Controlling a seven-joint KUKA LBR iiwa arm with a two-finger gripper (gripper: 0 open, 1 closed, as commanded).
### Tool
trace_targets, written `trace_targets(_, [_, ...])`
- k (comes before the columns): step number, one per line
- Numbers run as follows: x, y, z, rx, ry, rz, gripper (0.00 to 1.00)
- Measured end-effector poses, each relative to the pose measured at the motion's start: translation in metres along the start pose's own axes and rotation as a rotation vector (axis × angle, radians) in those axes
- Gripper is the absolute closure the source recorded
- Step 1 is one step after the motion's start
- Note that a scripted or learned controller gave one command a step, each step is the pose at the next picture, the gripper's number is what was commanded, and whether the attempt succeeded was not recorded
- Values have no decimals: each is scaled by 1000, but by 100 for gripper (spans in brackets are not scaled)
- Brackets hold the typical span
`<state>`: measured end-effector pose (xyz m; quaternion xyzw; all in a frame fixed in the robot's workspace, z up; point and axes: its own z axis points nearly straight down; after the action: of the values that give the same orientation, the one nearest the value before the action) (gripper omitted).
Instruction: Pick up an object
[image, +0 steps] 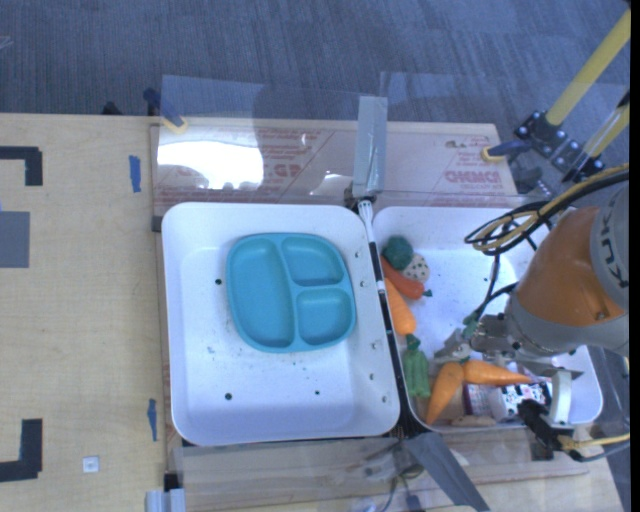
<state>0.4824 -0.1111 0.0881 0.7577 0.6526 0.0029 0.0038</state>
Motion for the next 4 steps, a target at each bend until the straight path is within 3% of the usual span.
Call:
trace_targets(1, [13, -2, 0, -1, -2, -97, 0])
trace_targets(2, [15, -1, -1, -5, -3, -351, 0])
trace_targets(3, [10, 4, 0, 2, 4, -358, 0])
trace_targets(4, [13, -1, 0, -3, 0, -328, 0])
